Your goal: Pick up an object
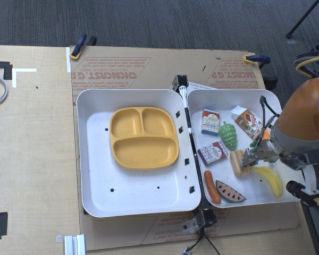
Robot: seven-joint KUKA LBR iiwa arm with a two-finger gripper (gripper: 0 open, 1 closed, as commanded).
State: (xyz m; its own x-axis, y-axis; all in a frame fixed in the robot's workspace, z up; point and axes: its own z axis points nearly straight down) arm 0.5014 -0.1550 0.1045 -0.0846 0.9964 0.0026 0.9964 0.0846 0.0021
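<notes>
The right bin [223, 95] holds several toy foods: a small carton [210, 122], a green bumpy fruit [228, 136], a white-and-brown packet [247, 121], a pink card pack [212, 153], a tan bread piece [236, 163], a yellow banana [271, 179], a red sausage [212, 187] and a watermelon slice [230, 192]. My gripper [251, 160] reaches in from the right and sits low over the right side of the bread piece, just left of the banana. Nothing is seen lifted.
The left bin [90, 158] carries a yellow divided plate [144, 138]. Both bins rest on a cardboard sheet [117, 70] held by clamps at the back corners. The arm's orange band [308, 110] hangs over the right bin's right edge.
</notes>
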